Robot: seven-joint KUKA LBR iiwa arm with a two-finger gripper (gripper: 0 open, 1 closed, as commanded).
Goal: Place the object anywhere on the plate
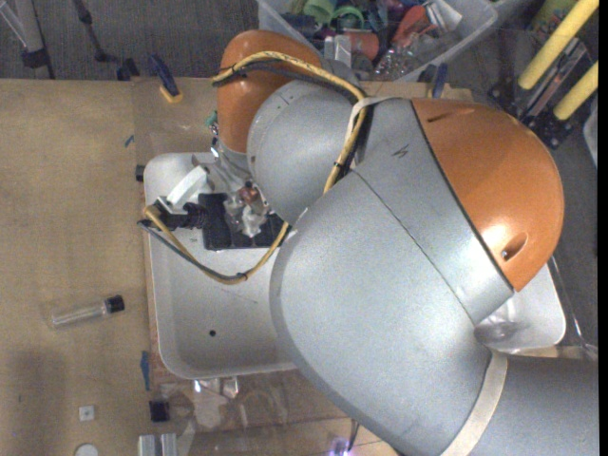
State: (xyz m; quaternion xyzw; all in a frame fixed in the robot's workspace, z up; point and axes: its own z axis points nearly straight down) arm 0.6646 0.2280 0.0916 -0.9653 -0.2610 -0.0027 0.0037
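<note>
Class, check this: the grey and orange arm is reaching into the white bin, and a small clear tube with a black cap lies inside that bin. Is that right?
Not quite. The arm does reach over the white bin, but the clear tube with the black cap lies outside it, on the wooden bench to the bin's left. The camera view shows this.

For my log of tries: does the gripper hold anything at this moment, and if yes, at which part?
It cannot be told. The gripper is low over the left white bin, and the arm covers much of the bins; no object shows between its fingers.
</note>
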